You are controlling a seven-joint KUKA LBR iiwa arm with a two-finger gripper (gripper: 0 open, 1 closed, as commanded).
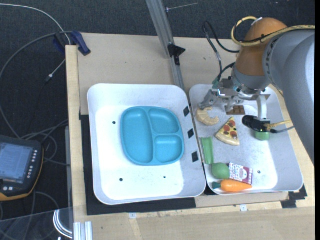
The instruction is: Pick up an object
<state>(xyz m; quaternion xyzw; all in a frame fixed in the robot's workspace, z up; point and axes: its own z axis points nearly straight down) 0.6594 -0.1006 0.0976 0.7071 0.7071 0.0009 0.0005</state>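
My gripper (220, 104) hangs low over the far end of the right bin (280, 154), its fingers spread apart with nothing between them. Just below it lies a beige croissant-shaped piece (206, 116). A toy pizza slice (228, 132) sits a little nearer the front, and a small brown piece (239, 110) lies by the right finger. Toward the front of this bin are a green stick (207, 150), a round green fruit (219, 170), a red carton (240, 172) and an orange carrot (235, 186). A small green thing (261, 134) lies to the right of the pizza slice.
The left bin (105, 134) holds a blue divided plate (151, 135). A slanted metal post (162, 24) rises behind the gap between the bins. The arm's grey body (295, 59) covers the right bin's far right corner.
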